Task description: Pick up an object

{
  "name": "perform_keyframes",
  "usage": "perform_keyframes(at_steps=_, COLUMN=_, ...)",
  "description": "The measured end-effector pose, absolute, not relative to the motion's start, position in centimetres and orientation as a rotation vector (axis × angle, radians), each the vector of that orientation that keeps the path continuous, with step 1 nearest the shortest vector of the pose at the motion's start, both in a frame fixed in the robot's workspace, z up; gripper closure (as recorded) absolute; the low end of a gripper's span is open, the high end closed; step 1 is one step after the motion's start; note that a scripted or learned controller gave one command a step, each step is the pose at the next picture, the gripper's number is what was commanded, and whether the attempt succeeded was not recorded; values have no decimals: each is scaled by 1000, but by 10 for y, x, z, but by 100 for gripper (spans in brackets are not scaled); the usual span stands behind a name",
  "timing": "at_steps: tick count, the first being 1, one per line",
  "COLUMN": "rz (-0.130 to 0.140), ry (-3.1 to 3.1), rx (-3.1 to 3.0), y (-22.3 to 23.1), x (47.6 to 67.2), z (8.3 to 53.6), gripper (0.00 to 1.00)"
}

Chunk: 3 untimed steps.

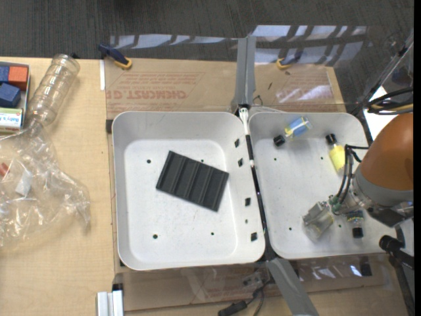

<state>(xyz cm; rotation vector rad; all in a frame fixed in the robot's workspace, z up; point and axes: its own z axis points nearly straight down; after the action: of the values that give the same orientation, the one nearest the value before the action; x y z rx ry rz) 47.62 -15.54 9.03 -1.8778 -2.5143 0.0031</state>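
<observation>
Gripper (320, 219) (low) beside yellow marker (337, 157)

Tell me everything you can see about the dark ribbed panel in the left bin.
The dark ribbed panel is a flat, charcoal-grey rectangle with parallel ridges running across its short side, and looks like matte plastic or rubber. It lies flat on the left bin's floor, near the middle, turned at a slant to the walls. Nothing else touches it.

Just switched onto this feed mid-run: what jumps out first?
The dark ribbed slab lying at a slant in the left bin grabs the eye first. Next comes the arm's orange band at the right edge, with the tool down in the right bin. A blue and yellow piece and a yellow piece lie farther back there.
</observation>
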Motion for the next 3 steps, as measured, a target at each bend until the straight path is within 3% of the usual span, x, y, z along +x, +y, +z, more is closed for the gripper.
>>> perform_keyframes(at_steps=1, rz=2, ry=-2512, rx=-1880, y=-155, x=476, z=99, gripper=100)
perform_keyframes(at_steps=2, rz=1, ry=-2602, rx=-1764, y=-150, x=478, z=215, gripper=100)
perform_keyframes(at_steps=3, rz=2, ry=-2601, rx=-1763, y=-150, x=478, z=215, gripper=0)
